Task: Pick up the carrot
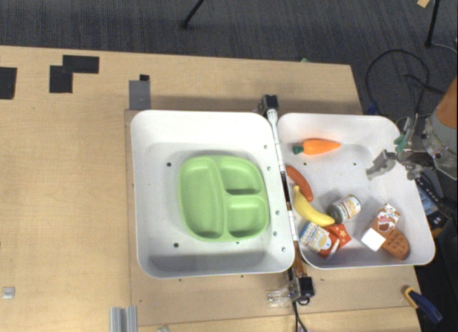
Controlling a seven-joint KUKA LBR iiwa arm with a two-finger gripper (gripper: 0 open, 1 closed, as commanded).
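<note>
Two shallow white bins sit side by side on the wooden worktop point(71, 202), seen from above at a slant. The left bin point(154, 180) carries a green divided plate point(223, 196) with three compartments, lying roughly in its middle. The right bin point(358, 127) carries the rest of the things. The carrot point(320, 147) lies on its side near the far edge of the right bin, its orange body pointing right and its small green top toward the divider between the bins; nothing touches it. Along the bin's left wall lies a red-orange sausage-shaped piece point(299, 182), and just below it a banana point(312, 211). A small tin can point(346, 208) lies beside the banana's tip. Near the front-left corner is a small pouch with red and white print point(323, 238). Toward the front-right corner sit a carton with brown and white print point(381, 227) and a brown waffle-like piece point(396, 245), touching each other.

The arm comes in from the right edge, and the hand point(390, 159) hangs over the right side of the right bin, well apart from the carrot and to its right. Whether its grip is wide or narrow I cannot tell from this angle; nothing shows between its tips.
</note>
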